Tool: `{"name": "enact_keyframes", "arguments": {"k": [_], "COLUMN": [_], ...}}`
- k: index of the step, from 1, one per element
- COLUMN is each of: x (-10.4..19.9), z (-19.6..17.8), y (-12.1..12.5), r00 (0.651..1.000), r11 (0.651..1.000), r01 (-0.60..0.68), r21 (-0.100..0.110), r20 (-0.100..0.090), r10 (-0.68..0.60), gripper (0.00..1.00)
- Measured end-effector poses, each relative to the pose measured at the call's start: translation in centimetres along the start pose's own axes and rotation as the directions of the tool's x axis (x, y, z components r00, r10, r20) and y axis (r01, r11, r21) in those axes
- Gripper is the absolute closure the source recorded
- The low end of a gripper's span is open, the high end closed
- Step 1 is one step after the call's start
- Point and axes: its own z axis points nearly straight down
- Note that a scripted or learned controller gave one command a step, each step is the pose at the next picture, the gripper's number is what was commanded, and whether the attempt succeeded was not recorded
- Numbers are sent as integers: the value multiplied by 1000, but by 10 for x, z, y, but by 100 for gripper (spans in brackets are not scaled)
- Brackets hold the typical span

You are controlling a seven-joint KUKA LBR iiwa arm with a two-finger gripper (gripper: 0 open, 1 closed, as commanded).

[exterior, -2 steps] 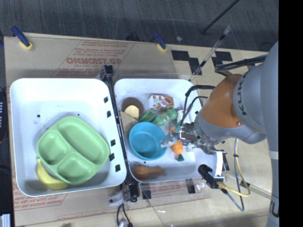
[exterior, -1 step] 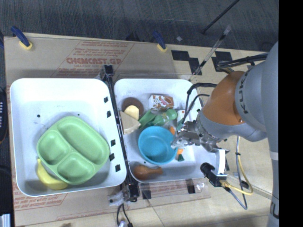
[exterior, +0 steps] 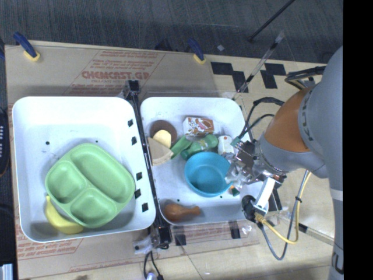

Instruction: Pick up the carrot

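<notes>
**Gripper low at the right bin's edge, carrot not identified**

The gripper [exterior: 238, 159] sits at the three o'clock side of the right bin [exterior: 175, 107], just beside the blue bowl [exterior: 207, 172]; whether it grips anything, I cannot tell. No item reads clearly as a carrot; the orange-brown piece [exterior: 182, 211] at six o'clock is likeliest, lying apart against the wall.

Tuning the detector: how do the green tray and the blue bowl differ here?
The green tray is broad, shallow and divided into compartments; the blue bowl is smaller, round and a single hollow. The tray lies in the left bin, tilted over a yellow item; the bowl sits in the right bin among other items. Both face open side up.
</notes>
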Motion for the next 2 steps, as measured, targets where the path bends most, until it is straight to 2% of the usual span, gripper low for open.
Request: {"name": "enact_keyframes", "arguments": {"k": [1,2], "x": [80,9], "z": [0,-55], "y": [-61,-6], "r00": [975,1000], "r11": [975,1000], "r01": [-223,26], "r21": [10,1], "r20": [2,1], "r10": [223,-26], "gripper": [100,100]}}
